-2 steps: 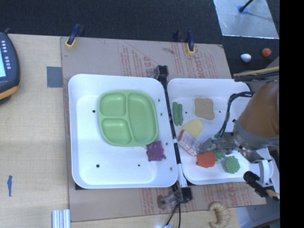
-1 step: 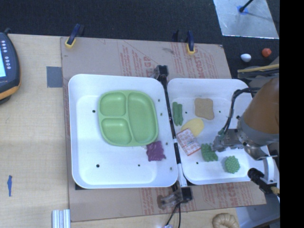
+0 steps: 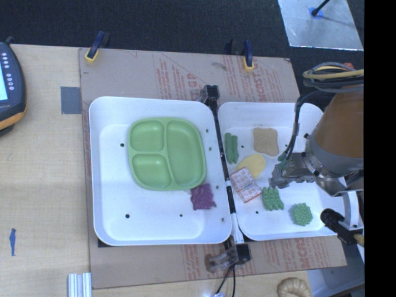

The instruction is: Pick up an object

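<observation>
target candidate: a green toy broccoli (image 3: 271, 198) lies in the right bin (image 3: 281, 232), just below the gripper (image 3: 278, 177), which hangs low over it.
gripper state: i cannot tell how the claw stands; dark metal and cable blur together at its tip, and nothing shows clearly clamped in it.
progress: judged from this, the pick is not yet done; the arm is down in the bin, but the grasp and the lift are both left.
neighbours of the broccoli: a pink-and-white packet (image 3: 245, 185) just to its left, a yellow lemon-like piece (image 3: 252, 163) above that, a tan bread slice (image 3: 266, 141) further up, a green pickle-like strip (image 3: 231, 147) by the bin's left wall, and a round bumpy green thing (image 3: 301, 214) to the broccoli's right.
left bin (image 3: 124, 231): holds a green divided plate (image 3: 167, 154) and a purple toy (image 3: 202, 197) touching the plate's lower right corner.
hidden: the orange band and wrist (image 3: 337, 135) cover the right bin's right side.
hard to read: whether the gripper touches the broccoli or hovers.
</observation>
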Tool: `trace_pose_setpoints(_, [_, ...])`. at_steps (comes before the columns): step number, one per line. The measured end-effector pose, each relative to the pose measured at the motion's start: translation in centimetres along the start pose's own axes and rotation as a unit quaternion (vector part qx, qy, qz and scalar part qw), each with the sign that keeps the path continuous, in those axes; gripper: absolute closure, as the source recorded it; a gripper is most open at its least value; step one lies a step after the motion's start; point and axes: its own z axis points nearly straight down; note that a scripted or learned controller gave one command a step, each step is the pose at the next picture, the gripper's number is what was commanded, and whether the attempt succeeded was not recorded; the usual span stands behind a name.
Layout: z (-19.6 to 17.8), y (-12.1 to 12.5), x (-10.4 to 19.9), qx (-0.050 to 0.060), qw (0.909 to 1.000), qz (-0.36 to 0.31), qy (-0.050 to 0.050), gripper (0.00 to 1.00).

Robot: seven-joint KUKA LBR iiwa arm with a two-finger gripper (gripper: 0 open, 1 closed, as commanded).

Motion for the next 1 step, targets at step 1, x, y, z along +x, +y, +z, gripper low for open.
trace_pose_setpoints(1, [0.45,-0.09,-0.29,0.003,1.0,0.002,0.0,0.0])
